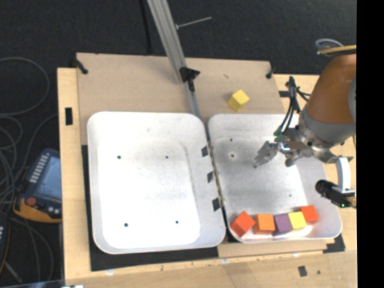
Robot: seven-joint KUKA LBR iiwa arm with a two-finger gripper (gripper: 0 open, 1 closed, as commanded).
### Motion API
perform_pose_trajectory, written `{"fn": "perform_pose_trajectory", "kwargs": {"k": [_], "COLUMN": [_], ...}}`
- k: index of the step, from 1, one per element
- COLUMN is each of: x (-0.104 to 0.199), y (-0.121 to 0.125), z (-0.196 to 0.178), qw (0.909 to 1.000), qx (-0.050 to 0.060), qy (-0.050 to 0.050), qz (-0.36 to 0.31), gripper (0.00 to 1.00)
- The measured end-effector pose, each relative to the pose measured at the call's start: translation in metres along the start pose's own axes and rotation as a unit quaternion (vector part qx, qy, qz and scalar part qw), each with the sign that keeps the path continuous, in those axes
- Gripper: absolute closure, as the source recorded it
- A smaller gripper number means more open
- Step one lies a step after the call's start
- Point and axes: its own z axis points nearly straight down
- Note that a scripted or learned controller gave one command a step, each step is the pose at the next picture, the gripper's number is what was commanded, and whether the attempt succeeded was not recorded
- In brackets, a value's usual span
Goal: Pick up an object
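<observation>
Reaching from the right, gripper (pixel 277 155) hovers over right bin (pixel 240 131) — fingers spread, empty.

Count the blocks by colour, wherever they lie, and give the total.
Orange blocks: 3
Purple block: 1
Yellow blocks: 2, one in the right bin, one on the bench behind it
Total: 6
</observation>
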Motion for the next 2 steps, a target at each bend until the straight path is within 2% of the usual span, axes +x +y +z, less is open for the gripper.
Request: {"fn": "perform_pose_trajectory", "kwargs": {"k": [1,2], "x": [0.03,0.114], "y": [-0.022,-0.036], "z": [0.093,0.015], "qw": [1.0,1.0], "qx": [0.0,-0.007], "qy": [0.0,0.0], "qz": [0.003,-0.002], "gripper": [0.0,0.0]}}
